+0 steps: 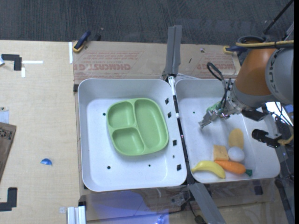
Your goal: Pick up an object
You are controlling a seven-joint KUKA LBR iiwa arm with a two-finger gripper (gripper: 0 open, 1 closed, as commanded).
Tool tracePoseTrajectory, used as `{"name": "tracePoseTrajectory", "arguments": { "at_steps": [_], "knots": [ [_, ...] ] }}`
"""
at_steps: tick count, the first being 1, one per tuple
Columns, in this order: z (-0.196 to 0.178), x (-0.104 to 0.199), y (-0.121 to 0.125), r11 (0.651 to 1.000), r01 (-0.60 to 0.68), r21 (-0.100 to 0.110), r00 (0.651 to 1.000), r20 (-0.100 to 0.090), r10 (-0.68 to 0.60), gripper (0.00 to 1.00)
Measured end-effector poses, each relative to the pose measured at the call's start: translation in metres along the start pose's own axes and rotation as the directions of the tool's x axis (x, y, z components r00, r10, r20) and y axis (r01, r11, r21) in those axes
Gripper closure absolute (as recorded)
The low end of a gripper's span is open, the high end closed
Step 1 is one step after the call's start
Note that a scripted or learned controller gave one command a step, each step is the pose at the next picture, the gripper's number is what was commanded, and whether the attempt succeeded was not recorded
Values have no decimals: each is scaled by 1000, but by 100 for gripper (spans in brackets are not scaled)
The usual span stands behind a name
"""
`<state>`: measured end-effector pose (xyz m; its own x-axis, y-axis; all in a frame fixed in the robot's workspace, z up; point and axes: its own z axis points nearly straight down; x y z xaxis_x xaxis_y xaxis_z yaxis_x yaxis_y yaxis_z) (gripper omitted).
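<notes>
Table (37, 125): light wood surface carrying two shallow white bins side by side, seen from above at a slant.

Left bin (88, 139): holds a green divided plate (138, 126) with three compartments, lying flat near the middle.

Right bin (196, 111): holds the candidates for pickup, all crowded into its near right corner.

Candidates: a banana (209, 168) lies along the near wall; a carrot (231, 167) lies just beside it, its green end pointing right; a white egg (236, 154) rests against the carrot; an orange-yellow block (220, 152) sits just left of the egg; a pale yellow rounded piece (236, 137) lies behind the egg.

Gripper (205, 122): low over bare bin floor in the middle of the right bin, pointing left, apart from every object and holding nothing. Whether it stands wide or narrow cannot be told from here.

Step in hand: approach, judged from the gripper sitting away from the pile with nothing in it.

Advice: you should bring the gripper toward the near right corner before descending. Choose an outlying item; the banana looks the most exposed, with free floor on its left side. Align the grip across its narrow width, not along its length.

Risk: the egg and carrot touch, so a descent between them would likely shove both. The near wall may block a grip taken close to the banana's edge.
</notes>
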<state>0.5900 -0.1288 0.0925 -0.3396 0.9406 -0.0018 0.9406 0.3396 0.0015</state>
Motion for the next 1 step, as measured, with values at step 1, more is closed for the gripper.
{"name": "tracePoseTrajectory", "arguments": {
  "at_steps": [1],
  "knots": [
    [1, -3, 39, 998, -64, 2, 998, 0, 64, 0]
  ]
}}
